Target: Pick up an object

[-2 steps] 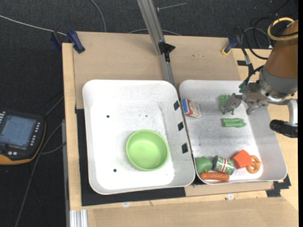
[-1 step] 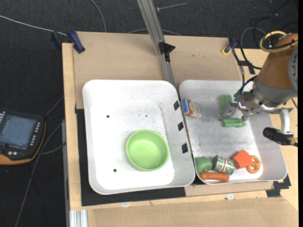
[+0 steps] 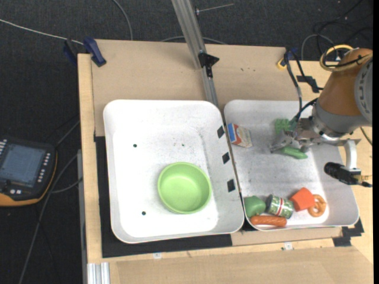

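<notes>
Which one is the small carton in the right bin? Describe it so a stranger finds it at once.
Start at the right bin, the one the arm reaches into. Look to its upper left corner, next to the divide between the bins: the small carton lies there alone. It is boxy, white with red and blue, unlike the green pieces by the gripper.

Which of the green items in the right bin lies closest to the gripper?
The long green piece right beneath the gripper, near the bin's top edge; the rounded green item sits far off at the bottom edge.

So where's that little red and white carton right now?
The carton lies in the right bin, near its upper-left corner, close to the wall shared with the left bin, left of the gripper.
</notes>
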